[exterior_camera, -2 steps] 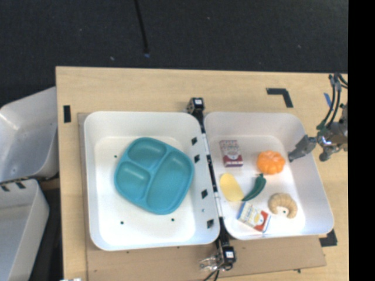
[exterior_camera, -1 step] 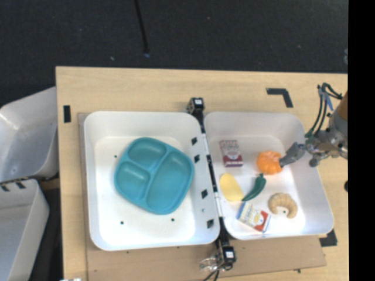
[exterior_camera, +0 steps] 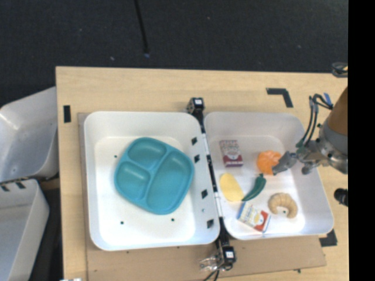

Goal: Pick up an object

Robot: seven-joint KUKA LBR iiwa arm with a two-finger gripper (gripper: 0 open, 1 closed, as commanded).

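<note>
Your right bin (exterior_camera: pixel 304 212): orange fruit (exterior_camera: pixel 268 161), green pepper (exterior_camera: pixel 255 188), croissant (exterior_camera: pixel 283 204), lemon (exterior_camera: pixel 231 187), two cartons. Gripper (exterior_camera: pixel 291 160) beside the orange fruit; its grasp state you cannot tell. Left bin (exterior_camera: pixel 105 227): blue tray (exterior_camera: pixel 153 175).

Right bin (exterior_camera: pixel 304 130), contents. A small box (exterior_camera: pixel 231 153) with a pink-and-white label lies flat near the bin's left wall, toward the far side. An orange (exterior_camera: pixel 268 161), round, sits right of it near the centre. A green pepper (exterior_camera: pixel 255 188), slender and curved, lies at a slant just below the orange. A yellow lemon (exterior_camera: pixel 231 187), oval, rests beside the pepper's lower end, close to the left wall. A white carton (exterior_camera: pixel 254 216) with red and blue print lies flat near the front wall. A tan croissant (exterior_camera: pixel 283 204), curled, lies right of the carton.
</note>
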